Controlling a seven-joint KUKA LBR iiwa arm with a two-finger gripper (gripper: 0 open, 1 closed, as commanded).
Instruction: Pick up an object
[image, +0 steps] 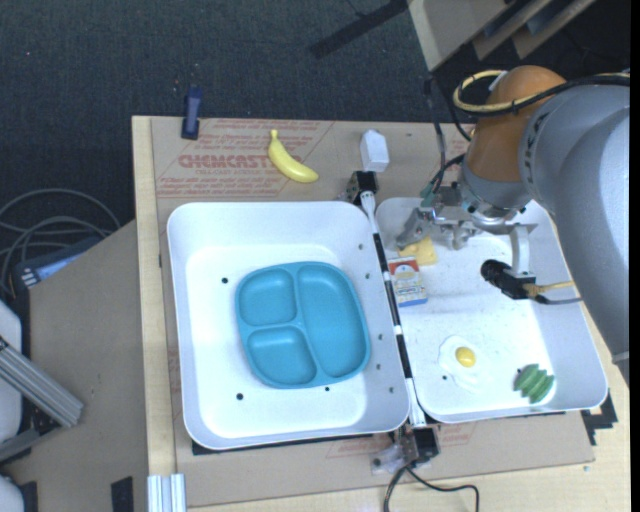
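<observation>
gripper (425, 232): you see it just beyond the carton (406, 280) | yellow block (427, 253): between carton and gripper | grip: you cannot tell

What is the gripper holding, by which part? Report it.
Cannot tell: the gripper is at a yellow block in the right bin; no hold is visible.

White bins: 2, namely left bin (185, 300) and right bin (575, 345). Blue divided plate (300, 322): 1. Banana (290, 160): 1. Fried egg (463, 359): 1. Green ridged piece (534, 383): 1. Red-and-white carton (406, 282): 1. Yellow wedge (428, 253): 1. White block (375, 150): 1. Dark-blue object (191, 112): 1.
</observation>
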